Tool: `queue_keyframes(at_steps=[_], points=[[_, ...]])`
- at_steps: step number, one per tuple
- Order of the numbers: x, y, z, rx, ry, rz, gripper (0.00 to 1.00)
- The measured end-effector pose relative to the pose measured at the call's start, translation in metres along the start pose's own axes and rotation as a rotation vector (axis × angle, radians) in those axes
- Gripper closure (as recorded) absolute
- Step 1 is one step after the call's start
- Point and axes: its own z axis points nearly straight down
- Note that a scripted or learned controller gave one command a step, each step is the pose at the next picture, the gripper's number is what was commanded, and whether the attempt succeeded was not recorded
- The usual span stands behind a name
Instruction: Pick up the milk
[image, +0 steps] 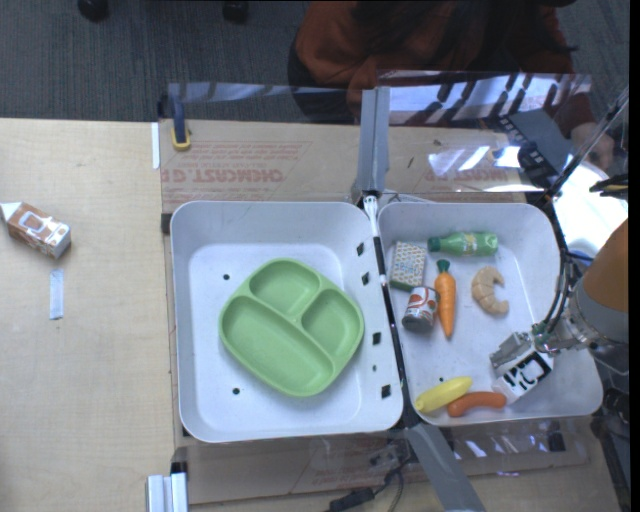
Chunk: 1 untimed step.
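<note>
The milk (526, 373) is a small white carton with black markings. It lies tilted in the right bin (545, 240), near the bin's front right corner. My gripper (512, 352) comes down from the arm (605, 285) at the right edge and sits right over the carton's upper left end, touching or nearly touching it. The carton's near end stays visible below the gripper. Whether the carton is gripped cannot be told from this view.
In the right bin are a green bottle (464, 242), a croissant (489, 289), a carrot (445, 297), a can (421, 307), a grey sponge (407, 265), a banana (443, 394) and a red sausage (477, 403). The left bin (200, 300) holds a green divided plate (291, 327). A small box (38, 230) lies far left on the bench.
</note>
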Motion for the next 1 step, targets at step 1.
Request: queue_keyframes(at_steps=[1], points=[[-0.0005,0.0002,-0.0087,0.0,-0.001,0.001,1.0]])
